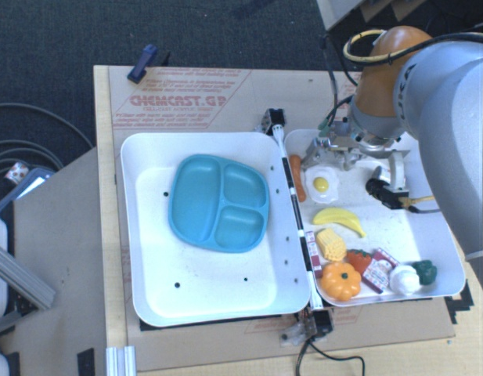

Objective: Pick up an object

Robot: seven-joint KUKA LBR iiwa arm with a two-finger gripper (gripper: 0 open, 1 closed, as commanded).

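1. The right-hand shallow white plastic bin holds a scatter of toy food: a white fried egg with a yellow yolk, a curved yellow banana, a yellow corn cob, a round orange pumpkin, a red and white packet, a white and green piece at the near corner, and a thin orange carrot-like stick against the divider.
2. The left-hand white bin carries a blue moulded tray with three compartments, lying flat.
3. The egg lies nearest the tool, in the far part of the right bin. It looks light, rigid and smooth, and so flat that it offers little to pinch; its rim seems the only hold, and it may slip.
4. The banana, just beyond it, looks a better candidate: stiff, light, and narrow across its middle.
5. The grey arm's two-finger gripper hangs just above and behind the egg. Whether it is parted or closed, I cannot tell, and nothing is visibly held.
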